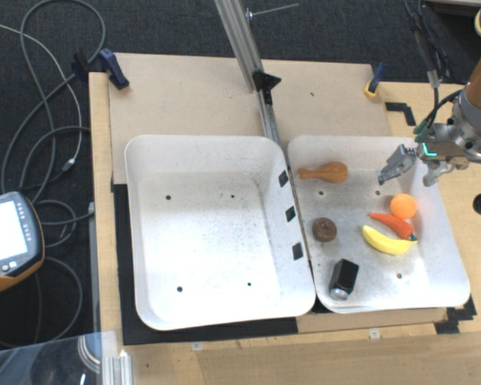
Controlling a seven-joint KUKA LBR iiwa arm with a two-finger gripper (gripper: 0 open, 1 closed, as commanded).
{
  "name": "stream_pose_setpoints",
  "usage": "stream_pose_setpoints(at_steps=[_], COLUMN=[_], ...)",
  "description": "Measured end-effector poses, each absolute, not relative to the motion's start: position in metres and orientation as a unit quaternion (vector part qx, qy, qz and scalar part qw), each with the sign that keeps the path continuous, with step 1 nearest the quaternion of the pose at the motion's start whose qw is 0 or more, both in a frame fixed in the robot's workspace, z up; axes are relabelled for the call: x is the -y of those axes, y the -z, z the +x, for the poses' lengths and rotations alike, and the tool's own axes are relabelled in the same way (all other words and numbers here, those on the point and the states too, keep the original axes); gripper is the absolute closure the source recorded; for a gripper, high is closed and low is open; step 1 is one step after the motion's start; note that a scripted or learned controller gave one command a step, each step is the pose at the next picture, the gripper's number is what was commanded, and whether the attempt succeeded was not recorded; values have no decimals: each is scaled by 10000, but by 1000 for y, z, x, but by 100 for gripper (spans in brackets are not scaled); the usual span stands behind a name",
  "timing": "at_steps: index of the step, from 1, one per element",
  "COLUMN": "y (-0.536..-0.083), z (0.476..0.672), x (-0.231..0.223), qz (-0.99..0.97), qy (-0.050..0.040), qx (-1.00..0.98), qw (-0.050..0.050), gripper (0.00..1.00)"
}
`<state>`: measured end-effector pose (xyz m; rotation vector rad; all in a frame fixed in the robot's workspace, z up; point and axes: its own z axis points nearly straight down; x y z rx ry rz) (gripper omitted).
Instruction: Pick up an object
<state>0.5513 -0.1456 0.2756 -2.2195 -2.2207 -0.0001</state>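
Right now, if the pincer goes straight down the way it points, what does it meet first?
Probably the orange ball, which lies just below the pincer in the right bin. Depth is unclear from this slanted view, so it might instead meet bare bin floor beside the ball.

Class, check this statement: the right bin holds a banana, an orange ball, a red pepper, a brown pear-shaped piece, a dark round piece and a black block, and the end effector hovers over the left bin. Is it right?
Not quite. The camera view shows the end effector over the right bin, above the orange ball, not over the left bin. The listed contents are correct.
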Motion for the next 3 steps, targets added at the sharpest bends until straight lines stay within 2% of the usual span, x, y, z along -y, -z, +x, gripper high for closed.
stream_pose_setpoints(at_steps=[2, 3], y=[-175, -125], z=[561, 550], x=[155, 154], qz=[-7073, -7072], qy=[-15, -18], qx=[7069, 7070], qw=[33, 40], gripper=[0, 0])
